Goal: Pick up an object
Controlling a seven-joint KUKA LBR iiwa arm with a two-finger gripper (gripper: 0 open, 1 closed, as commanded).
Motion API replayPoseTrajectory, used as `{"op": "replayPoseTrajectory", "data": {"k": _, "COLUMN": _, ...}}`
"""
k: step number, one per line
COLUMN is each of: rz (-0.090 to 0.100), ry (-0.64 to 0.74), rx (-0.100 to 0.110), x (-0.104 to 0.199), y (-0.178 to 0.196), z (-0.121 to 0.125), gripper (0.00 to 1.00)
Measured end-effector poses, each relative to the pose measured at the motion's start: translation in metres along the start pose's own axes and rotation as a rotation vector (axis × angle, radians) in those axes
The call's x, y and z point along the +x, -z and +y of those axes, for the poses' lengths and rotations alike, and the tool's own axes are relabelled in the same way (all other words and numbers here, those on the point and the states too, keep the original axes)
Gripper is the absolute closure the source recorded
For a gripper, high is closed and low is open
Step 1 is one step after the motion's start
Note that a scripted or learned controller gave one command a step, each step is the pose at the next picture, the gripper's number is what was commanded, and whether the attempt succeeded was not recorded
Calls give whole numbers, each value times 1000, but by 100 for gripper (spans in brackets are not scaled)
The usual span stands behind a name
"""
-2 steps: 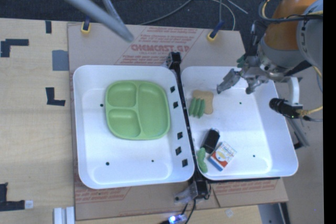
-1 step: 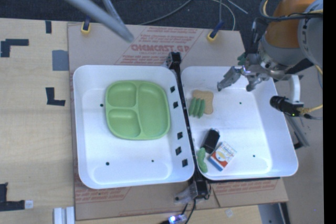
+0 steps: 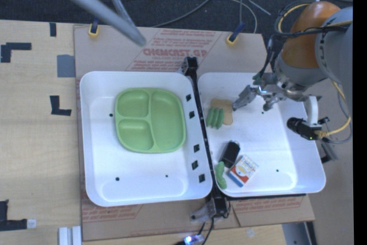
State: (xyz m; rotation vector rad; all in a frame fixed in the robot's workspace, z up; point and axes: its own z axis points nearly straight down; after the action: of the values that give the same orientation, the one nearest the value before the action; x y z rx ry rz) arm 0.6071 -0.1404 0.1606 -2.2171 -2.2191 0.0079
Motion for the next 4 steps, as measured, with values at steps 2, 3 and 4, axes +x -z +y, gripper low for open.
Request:
{"op": "replayPoseTrajectory", "data": {"k": 2, "rz": -2, "ry": -1, "rx": -8, "x": 7, "y": -73, "z": -4, "gripper": 0}}
{"op": "replayPoseTrajectory", "data": {"k": 3, "rz": 2, "ry": 1, "rx": -13, "x": 11, "y": -62, "z": -1, "gripper": 100}}
{"op": "replayPoseTrajectory", "data": {"k": 4, "rz": 0, "ry": 1, "rx": -9, "x": 18, "y": -10, "z": 7, "gripper": 100}}
